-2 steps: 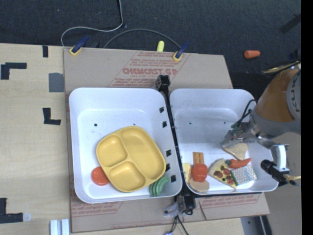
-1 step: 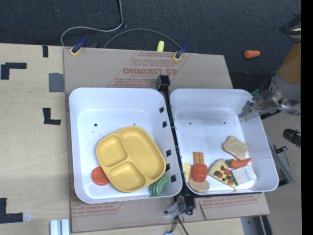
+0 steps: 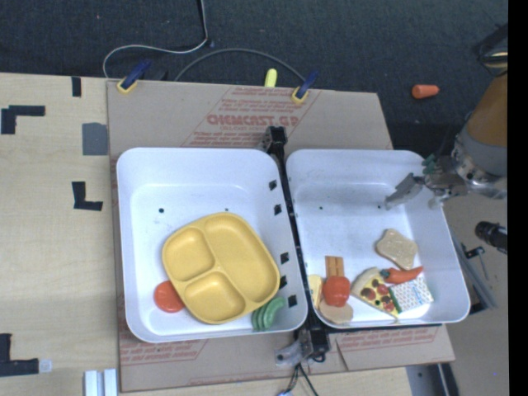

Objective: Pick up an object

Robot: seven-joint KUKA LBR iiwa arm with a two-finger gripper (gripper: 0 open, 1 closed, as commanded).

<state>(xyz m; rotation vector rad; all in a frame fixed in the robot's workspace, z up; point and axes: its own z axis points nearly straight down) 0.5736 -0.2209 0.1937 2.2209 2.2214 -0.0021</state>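
Note:
My gripper [image 3: 417, 194] hangs over the upper right part of the right bin [image 3: 346, 180], open, with nothing between its fingers. Below it along the bin's front lie a bread slice [image 3: 397, 248], a pizza slice [image 3: 374, 289], an orange carrot [image 3: 404, 275], a speckled white packet [image 3: 415, 294], a red tomato [image 3: 336, 289] on a tan piece [image 3: 334, 311], and a brown stick [image 3: 333, 266]. The bread slice is the nearest of these to the gripper, about a hand's width below it.
The left bin [image 3: 190, 172] holds a yellow divided plate [image 3: 219, 266], a red ball [image 3: 168, 297] at its lower left and a green item [image 3: 268, 313] by the front right corner. An orange object [image 3: 425, 91] lies outside the bins on the dark floor.

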